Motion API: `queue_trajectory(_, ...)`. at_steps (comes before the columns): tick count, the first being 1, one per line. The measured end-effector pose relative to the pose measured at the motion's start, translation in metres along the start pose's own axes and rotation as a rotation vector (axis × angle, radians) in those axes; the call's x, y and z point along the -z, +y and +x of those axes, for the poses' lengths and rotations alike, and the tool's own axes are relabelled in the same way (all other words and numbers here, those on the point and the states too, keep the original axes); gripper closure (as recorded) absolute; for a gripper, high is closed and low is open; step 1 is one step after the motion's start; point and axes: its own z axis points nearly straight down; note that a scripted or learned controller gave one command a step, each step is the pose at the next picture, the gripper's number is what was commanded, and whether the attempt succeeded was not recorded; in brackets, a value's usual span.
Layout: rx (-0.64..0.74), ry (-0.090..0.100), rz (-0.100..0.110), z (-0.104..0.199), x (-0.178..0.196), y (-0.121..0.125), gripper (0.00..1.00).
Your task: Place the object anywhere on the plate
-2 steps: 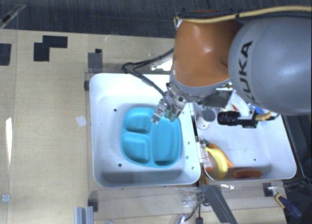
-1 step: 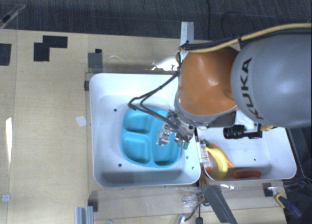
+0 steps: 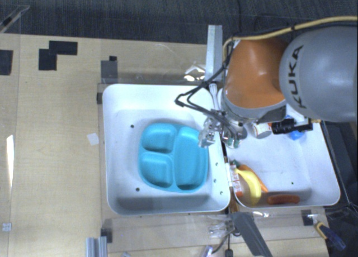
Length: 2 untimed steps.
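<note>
Two white bins (image 3: 117, 138): gripper (image 3: 215, 133) hangs beside the blue plate (image 3: 170, 158), grip unreadable; you must first fetch the banana (image 3: 249, 183).

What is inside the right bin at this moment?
In the right bin a yellow banana lies near the left front corner, with a reddish sausage-like piece beside it. The arm covers the bin's back left part, so anything under it is hidden.

Pale wooden bench (image 3: 50, 155), black markings at far left, two shallow white bins side by side directly on it, left bin (image 3: 120, 110) and right bin (image 3: 321, 166), touching along their inner walls, metal brackets at bin corners.
</note>
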Motion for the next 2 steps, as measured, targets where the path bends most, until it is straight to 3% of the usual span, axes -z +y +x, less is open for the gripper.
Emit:
queue_trajectory(1,0.0,0.0,-0.001,0.0,0.0,0.0,0.0)
queue_trajectory(2,0.118,0.0,-0.002,-0.014,-0.046,0.056,0.0)
